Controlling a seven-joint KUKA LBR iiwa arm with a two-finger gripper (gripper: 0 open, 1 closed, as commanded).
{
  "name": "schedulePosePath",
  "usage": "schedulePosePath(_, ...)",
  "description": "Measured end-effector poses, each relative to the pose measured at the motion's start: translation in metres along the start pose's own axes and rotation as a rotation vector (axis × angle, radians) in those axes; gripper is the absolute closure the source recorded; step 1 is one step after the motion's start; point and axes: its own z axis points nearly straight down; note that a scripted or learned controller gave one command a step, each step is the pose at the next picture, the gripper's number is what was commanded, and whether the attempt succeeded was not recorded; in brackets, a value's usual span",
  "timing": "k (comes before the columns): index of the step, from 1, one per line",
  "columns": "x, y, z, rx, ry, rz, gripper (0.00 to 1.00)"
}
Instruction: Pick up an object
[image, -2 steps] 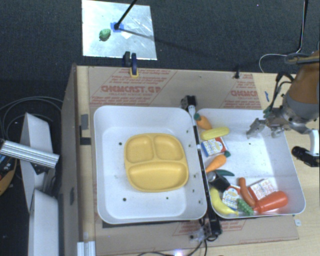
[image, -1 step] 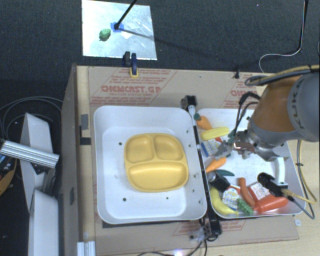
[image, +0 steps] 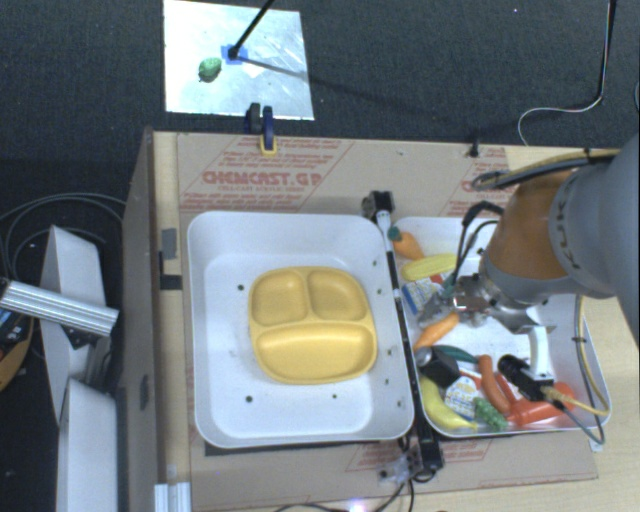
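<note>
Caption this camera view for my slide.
Grey arm reaches over right white bin of toy food; yellow divided plate in left bin.

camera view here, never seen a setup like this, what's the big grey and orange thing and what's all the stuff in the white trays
That big shape is a robot arm, grey with an orange band, reaching in from the right. One fixed camera looks down on a bench at a slant. Two shallow white bins sit side by side. The left bin holds a yellow divided plate. The arm works over the right bin, which holds a jumble of small toy foods: an ear of corn, a carrot, a banana and more. The arm's gripper sits low among them; from this angle I cannot tell whether it holds anything.
</note>
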Motion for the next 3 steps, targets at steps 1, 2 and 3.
schedulePosePath(1,0.002,-0.004,0.0,0.001,0.001,0.0,0.0)
schedulePosePath(2,0.002,-0.003,-0.01,-0.001,0.001,0.0,1.0)
schedulePosePath(3,0.049,0.0,-0.101,-0.002,0.0,-0.003,1.0)
